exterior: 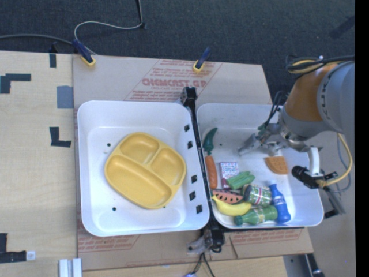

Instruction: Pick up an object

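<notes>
The left bin point(92, 154) holds a yellow divided plate point(145, 169). Right of that bin, the right bin point(248, 115) carries the toys, clustered along its near edge: banana point(229, 208), green bottle point(256, 215), blue bottle point(278, 203), hot dog point(211, 172). The gripper point(258, 145) hangs over the right bin's middle, fingers spread apart and holding nothing, beside an orange cracker point(277, 165).

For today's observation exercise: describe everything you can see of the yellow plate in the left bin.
The yellow plate looks like smooth, matte plastic, rounded in outline, with raised ridges splitting it into three compartments, nothing in them. It lies flat and face up, turned at a slant, near the middle of the left bin, resting on its white floor, clear of the walls.
</notes>
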Controlling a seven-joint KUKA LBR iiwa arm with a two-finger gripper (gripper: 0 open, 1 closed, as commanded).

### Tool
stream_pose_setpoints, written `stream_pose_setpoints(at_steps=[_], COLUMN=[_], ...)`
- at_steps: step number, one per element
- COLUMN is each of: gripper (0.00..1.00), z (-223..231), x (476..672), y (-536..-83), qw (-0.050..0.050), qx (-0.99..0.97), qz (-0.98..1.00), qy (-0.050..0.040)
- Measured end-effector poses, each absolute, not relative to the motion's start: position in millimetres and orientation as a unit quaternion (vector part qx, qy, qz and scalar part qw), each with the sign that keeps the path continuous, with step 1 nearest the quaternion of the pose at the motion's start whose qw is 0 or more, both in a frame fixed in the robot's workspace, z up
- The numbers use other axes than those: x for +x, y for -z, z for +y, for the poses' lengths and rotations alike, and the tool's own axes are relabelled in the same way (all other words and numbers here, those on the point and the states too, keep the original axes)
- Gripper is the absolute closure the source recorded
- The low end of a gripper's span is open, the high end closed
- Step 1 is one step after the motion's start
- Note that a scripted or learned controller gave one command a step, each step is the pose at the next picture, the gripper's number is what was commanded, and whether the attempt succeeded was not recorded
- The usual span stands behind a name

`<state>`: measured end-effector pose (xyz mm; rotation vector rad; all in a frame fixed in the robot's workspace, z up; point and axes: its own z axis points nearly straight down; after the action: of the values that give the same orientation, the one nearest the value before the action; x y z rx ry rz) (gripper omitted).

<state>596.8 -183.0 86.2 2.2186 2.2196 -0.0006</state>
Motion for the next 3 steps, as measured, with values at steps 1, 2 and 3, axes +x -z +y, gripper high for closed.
stream_pose_setpoints(at_steps=[1, 2, 3], gripper=[0.00, 0.00, 0.00], z=[-215, -219, -220], x=[638.5, 590.1, 592.2], y=[-87, -87, -87], qw=[0.003, 0.001, -0.002], qx=[0.706, 0.705, 0.706], qz=[0.708, 0.709, 0.708], qy=[-0.0012, -0.0038, -0.0031])
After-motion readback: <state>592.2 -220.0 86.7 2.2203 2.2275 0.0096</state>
